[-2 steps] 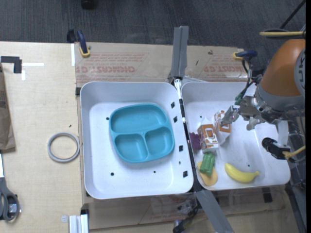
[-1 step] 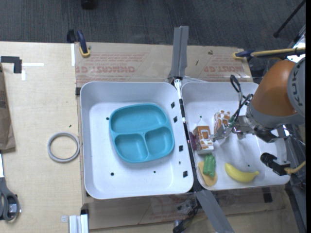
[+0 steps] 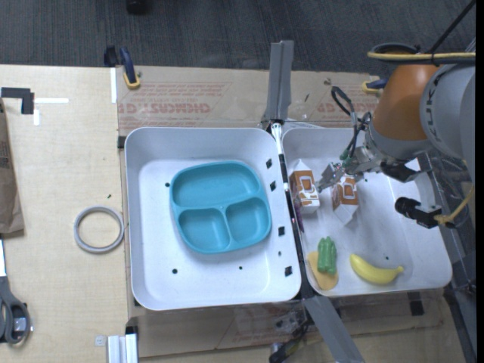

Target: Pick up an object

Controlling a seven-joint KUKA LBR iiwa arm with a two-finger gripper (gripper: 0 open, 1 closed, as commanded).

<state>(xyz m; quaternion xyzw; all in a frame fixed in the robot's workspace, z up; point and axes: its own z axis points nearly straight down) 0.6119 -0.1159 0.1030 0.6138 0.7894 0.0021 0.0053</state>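
The right bin (image 3: 423,267) holds two white and orange cartons, one (image 3: 303,188) by the bin's left wall and one (image 3: 347,196) near its middle. A yellow banana (image 3: 375,269) lies at the front. A green vegetable (image 3: 326,254) rests on a flat yellow piece (image 3: 322,277) at the front left. My gripper (image 3: 338,174) reaches in from the right and hangs low between the two cartons, close over the top of the middle one. The grey arm with its orange band (image 3: 404,104) hides the bin's back right corner.
The left bin (image 3: 144,263) carries a blue divided plate (image 3: 220,206). On the bench to the left lie a grey tape ring (image 3: 98,228) and scissors (image 3: 11,316). A grey metal bar (image 3: 280,82) stands behind the wall between the bins.
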